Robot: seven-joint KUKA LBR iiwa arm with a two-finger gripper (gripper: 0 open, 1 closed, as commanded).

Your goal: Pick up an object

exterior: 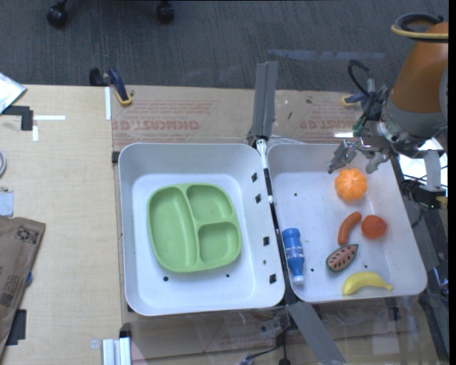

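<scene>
Round, dimpled orange (351,184) in right bin (406,214); end effector (354,158) spread apart just above, gripping nothing.

A robotics lab: clamped bench (57,214), grey carpet (214,36), office-chair casters (58,13).

Single fixed camera, mounted above the bench (64,185), looking down at a slant. Both white bins (135,214) fully in frame, mid-range; floor visible beyond the bench.
</scene>
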